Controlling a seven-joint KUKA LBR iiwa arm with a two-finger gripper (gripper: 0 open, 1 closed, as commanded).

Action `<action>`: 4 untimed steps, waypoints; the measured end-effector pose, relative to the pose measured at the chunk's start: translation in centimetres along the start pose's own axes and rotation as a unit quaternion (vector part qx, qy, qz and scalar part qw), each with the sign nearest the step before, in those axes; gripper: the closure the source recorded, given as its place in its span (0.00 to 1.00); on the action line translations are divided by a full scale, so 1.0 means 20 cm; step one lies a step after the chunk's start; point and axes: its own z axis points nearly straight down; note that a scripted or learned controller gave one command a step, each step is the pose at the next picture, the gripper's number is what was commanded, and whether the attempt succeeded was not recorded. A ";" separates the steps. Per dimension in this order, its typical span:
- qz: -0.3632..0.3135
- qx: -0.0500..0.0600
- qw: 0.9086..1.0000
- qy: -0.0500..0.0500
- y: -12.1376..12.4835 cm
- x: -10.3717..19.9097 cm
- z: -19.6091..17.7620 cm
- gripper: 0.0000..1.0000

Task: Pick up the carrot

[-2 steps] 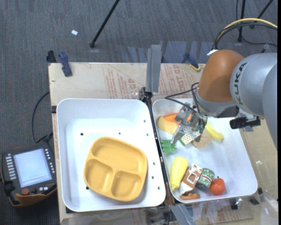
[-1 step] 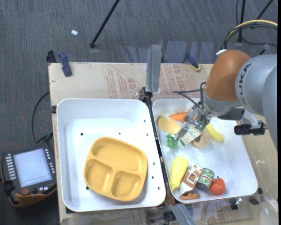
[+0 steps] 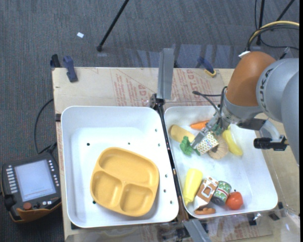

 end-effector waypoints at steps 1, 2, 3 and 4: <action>0.105 -0.002 0.994 -0.004 -0.01 -0.02 0.00 0.00; 0.250 0.000 0.968 -0.004 -0.08 -0.13 -0.33 0.00; 0.399 0.005 0.917 0.000 -0.18 -0.22 0.05 0.00; 0.601 0.006 0.799 0.003 -0.21 -0.27 0.04 0.00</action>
